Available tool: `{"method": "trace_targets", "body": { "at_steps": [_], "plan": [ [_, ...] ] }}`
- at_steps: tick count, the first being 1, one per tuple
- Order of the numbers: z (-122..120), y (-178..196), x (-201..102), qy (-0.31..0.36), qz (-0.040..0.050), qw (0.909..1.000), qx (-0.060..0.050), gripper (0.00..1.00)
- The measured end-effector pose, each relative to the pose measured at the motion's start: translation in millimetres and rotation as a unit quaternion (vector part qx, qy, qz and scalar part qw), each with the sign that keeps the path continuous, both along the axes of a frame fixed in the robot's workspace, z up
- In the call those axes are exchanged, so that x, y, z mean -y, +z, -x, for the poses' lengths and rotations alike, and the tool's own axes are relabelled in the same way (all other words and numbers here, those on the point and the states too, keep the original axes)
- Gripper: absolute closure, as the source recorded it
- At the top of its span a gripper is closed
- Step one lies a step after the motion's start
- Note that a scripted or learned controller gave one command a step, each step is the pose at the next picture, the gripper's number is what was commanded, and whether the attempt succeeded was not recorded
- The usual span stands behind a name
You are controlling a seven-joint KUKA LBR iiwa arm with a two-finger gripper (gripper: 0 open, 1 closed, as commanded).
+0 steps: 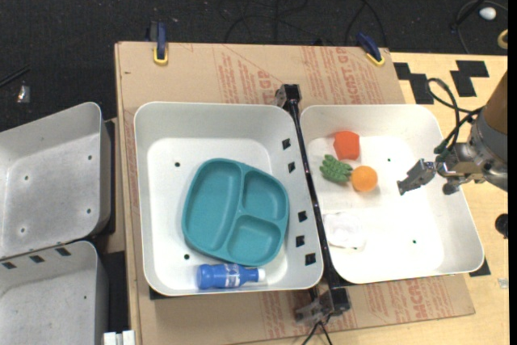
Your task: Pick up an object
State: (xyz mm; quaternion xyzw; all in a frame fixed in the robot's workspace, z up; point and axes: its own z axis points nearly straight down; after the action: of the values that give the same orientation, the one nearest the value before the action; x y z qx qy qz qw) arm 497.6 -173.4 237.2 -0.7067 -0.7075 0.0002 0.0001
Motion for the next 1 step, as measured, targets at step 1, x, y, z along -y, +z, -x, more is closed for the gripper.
{"method": "trace_targets", "body": {
  "at_steps": [1],
  "plan": [
    [2.3, -62.3, -6.9, -0.001, -0.0012, 1.0, -0.003, 0.0]
  ]
}}
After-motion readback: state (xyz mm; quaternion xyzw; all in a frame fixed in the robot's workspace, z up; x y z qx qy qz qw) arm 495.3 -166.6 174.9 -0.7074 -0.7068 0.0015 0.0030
